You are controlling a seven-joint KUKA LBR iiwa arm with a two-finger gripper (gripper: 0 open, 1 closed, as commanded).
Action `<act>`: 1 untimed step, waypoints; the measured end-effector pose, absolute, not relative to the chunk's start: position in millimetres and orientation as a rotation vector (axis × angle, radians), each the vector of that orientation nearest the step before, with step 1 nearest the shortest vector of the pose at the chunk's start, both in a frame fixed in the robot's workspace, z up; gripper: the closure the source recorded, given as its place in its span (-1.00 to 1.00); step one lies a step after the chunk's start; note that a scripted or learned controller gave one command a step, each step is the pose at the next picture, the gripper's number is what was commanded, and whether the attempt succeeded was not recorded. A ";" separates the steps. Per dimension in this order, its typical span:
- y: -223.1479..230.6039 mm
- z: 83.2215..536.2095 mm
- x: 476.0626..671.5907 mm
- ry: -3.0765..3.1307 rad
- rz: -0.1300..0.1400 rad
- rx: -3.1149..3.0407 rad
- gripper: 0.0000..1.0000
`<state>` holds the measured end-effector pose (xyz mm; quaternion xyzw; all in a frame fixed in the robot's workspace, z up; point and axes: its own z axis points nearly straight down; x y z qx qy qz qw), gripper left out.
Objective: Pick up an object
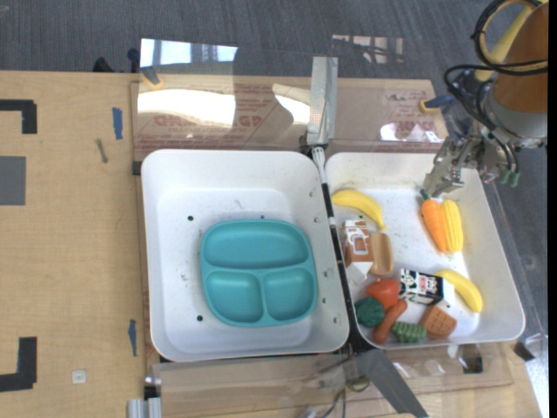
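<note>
White bins side by side at centre frame. Left bin (165,233): one teal divided plate (258,270). Right bin (496,251): banana (359,205), corn cob (443,225), second banana (462,289), small carton (420,286), tomato (381,291), waffle piece (439,321), green vegetable (374,313). Gripper (446,179), upper right, hangs just above the corn cob's upper end; whether it is released or clenched cannot be told.

Arm (520,68) cropped — top-right corner.
</note>
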<state>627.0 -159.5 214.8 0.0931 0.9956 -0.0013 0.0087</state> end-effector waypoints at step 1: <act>-159.9 209.5 624.8 3.120 -0.001 0.294 -1.00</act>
